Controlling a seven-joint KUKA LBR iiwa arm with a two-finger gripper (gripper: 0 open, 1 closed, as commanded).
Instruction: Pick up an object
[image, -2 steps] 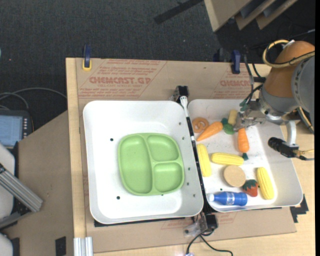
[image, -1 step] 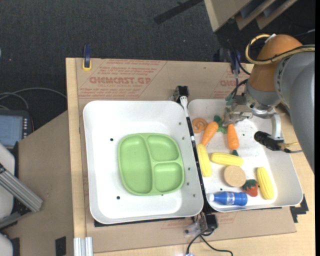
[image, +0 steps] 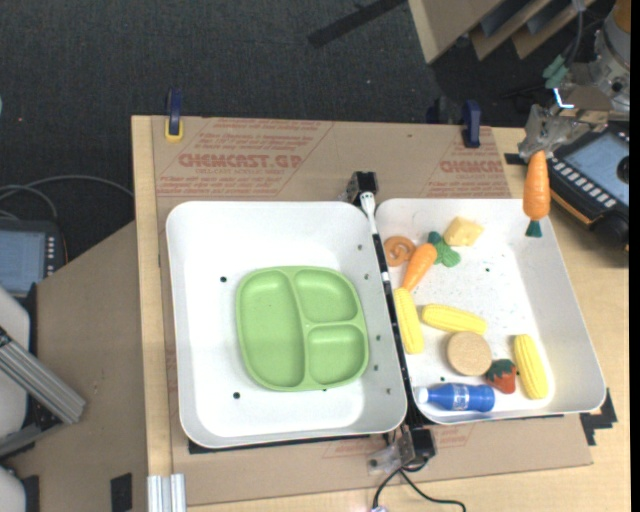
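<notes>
One toy carrot (image: 537, 190) hangs pinched between the gripper (image: 541, 150) fingers; light, stiff, slippery plastic, best held mid-body

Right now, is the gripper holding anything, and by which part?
Yes. The gripper holds an orange carrot by its top end; the carrot hangs upright above the right bin's far corner, green tip down.

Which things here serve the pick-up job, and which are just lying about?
In the job: tool; orange plastic carrot it grips.
Lying about: green divided plate; blue plastic bottle; round tan biscuit; yellow corn cob.
</notes>
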